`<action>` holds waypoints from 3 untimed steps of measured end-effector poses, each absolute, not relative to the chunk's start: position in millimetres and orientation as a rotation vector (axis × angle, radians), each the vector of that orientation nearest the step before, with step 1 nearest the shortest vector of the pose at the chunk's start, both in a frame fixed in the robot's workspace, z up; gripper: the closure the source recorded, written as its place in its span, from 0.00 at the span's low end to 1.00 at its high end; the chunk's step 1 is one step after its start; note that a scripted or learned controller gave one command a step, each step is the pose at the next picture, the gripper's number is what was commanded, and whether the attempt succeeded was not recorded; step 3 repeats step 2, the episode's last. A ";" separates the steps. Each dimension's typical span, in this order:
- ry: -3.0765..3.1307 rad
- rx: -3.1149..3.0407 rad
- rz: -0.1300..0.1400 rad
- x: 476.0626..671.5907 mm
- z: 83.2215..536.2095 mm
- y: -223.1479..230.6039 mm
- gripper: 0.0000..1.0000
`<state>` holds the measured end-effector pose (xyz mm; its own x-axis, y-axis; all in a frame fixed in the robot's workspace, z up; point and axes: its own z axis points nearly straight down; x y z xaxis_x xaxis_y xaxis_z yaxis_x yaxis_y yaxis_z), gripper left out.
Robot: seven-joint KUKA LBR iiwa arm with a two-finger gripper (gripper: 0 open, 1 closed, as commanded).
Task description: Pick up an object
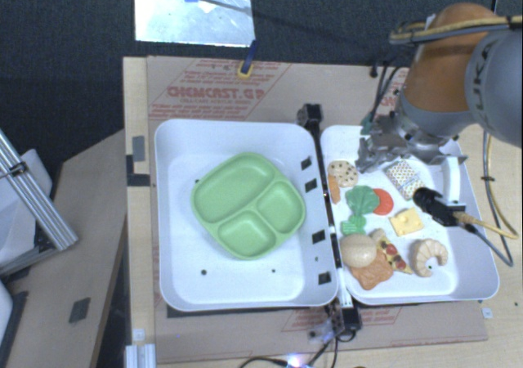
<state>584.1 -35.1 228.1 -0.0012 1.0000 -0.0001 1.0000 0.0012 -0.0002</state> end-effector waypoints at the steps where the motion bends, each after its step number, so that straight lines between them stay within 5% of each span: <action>1: -2.222 -2.221 0.001 589.8 214.1 -41.1 1.00; 3: -2.228 -2.216 -0.003 589.7 223.1 -29.6 1.00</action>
